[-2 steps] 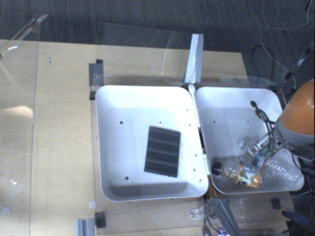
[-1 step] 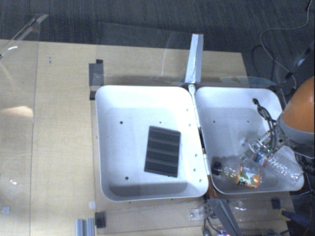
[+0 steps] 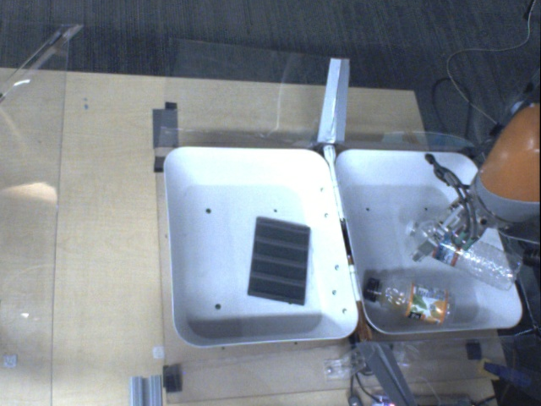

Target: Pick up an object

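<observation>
Nearby — pincer (image 3: 435,242), grip unreadable, over clear bottle (image 3: 473,259); orange-labelled bottle (image 3: 410,298) beside; ribbed block (image 3: 280,260) apart.

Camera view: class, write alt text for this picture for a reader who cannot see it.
The grey arm's tool is low in the right white bin, at a clear plastic bottle. Nearer the front wall lies a second clear plastic bottle with a black cap and orange label. The left white bin holds a dark ribbed rectangular block.

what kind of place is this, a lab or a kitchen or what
Most likely a robotics lab bench for pick-up trials: two white bins, left and right, on a wooden bench, a robot arm reaching in, and loose cables on the carpet.
</observation>
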Action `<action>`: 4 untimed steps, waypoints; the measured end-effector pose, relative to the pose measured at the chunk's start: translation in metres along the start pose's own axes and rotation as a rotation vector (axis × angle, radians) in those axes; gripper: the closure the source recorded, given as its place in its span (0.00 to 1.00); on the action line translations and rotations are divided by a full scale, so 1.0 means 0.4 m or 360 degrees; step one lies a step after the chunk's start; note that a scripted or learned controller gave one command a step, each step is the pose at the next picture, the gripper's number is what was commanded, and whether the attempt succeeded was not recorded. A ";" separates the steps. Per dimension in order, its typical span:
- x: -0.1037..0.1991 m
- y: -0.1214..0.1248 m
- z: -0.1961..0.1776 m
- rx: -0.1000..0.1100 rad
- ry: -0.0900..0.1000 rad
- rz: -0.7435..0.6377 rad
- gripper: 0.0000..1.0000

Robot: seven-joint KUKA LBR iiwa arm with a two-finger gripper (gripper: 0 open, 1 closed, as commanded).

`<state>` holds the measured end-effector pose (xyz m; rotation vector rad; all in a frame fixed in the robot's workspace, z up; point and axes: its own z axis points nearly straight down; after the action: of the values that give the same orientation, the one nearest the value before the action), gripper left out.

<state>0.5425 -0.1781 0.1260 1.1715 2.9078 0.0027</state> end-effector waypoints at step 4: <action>0.021 -0.109 0.063 -0.0016 -0.0015 0.0783 1.00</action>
<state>0.5065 -0.2040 0.1007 1.8373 2.5257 0.0142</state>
